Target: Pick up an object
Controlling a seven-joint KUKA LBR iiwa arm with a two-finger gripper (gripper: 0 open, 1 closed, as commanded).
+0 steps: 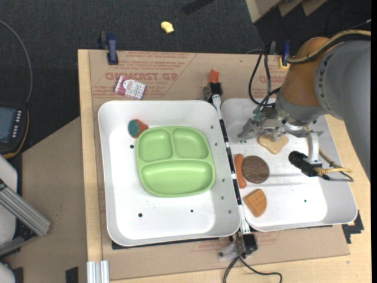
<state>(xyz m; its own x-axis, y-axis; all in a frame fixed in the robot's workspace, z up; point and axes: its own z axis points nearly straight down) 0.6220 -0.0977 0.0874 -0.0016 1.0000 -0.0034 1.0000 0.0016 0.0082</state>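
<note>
Gripper hangs low over the back-left part of the right bin, and you cannot tell from this slant whether it is spread or clenched. Just beside it, toward the front of the bin, you see the pale tan piece. It is a small, flat, irregular lump resting on the white floor, its back edge tucked close under the wrist.

You have 3 other things in that bin. A round brown disc lies near the pale piece on its front-left side, apart from it. An orange stick runs along the bin's left wall, just beside the disc. A ridged orange-tan square sits in front of the disc.

In the left bin a green plate with 3 compartments takes the middle, and a small teal and red thing rests against its back-left corner.

Both bins stand on a brown cardboard sheet with red print. On it you find a pink packet behind the left bin, a blue clamp at the back-left corner, and an orange-capped clamp at the seam between the bins. Around the bench the floor is dark carpet, with a yellow scrap lying on it. The arm, grey with its orange band, reaches in from the right.
</note>
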